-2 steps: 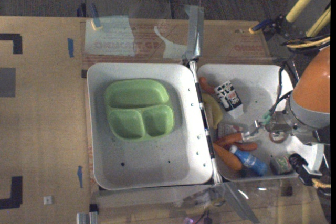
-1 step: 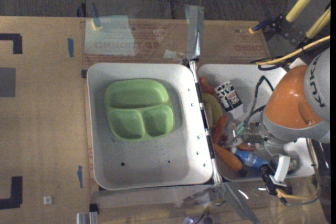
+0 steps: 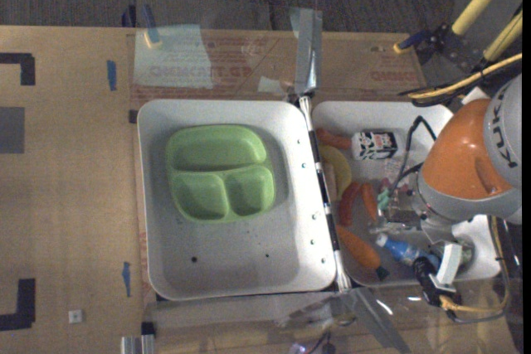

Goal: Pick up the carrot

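**Reaching into the right bin, gripper low among the clutter**

Leaning in from the right of the camera view, the grey arm with its orange band [image 3: 465,149] brings the gripper [image 3: 397,207] down inside the right bin [image 3: 373,105]. Wiring and shadow crowd the tool's tip, so whether it is spread or pressed together cannot be told, and nothing can be seen pinched in it.

The carrot [image 3: 358,246] lies just beside the gripper, to its left and toward the view's lower edge. It is a long orange shape lying flat on the bin floor, close to the wall shared with the other bin and angled toward the bin's lower corner. Whether the tool touches it is unclear.

Left of the gripper sits a curved red item [image 3: 352,196], with a yellow banana-like piece [image 3: 338,168] beyond that. Above the gripper in the view lies a small white carton [image 3: 375,145] with dark print. Directly below the gripper lies a blue object [image 3: 400,249].

Well apart to the gripper's left, the left bin [image 3: 224,261] holds a green divided plate [image 3: 220,172].
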Controlling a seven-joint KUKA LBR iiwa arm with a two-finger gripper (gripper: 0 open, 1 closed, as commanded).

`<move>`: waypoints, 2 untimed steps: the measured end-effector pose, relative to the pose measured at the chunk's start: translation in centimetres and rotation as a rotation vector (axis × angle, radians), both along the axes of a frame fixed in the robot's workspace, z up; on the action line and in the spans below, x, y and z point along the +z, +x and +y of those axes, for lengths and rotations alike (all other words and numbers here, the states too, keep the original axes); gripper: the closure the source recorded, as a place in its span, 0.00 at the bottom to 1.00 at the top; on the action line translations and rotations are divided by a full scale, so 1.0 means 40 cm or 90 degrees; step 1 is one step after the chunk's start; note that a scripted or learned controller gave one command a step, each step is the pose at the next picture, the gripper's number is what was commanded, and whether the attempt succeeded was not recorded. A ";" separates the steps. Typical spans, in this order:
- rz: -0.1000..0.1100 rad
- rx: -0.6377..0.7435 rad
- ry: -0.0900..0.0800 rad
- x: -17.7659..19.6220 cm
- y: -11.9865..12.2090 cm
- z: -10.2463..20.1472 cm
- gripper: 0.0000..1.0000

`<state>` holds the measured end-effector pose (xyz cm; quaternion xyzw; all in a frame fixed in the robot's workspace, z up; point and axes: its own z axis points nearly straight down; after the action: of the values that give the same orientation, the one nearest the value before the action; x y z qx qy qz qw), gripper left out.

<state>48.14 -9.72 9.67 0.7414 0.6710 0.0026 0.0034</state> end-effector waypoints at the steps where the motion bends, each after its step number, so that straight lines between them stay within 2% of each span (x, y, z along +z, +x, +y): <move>1: 0.005 0.083 0.000 0.208 -0.005 -0.036 1.00; 2: 0.005 0.083 0.000 0.208 -0.005 -0.036 0.00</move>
<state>47.93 -11.16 17.98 0.6962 0.7178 0.0000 0.0003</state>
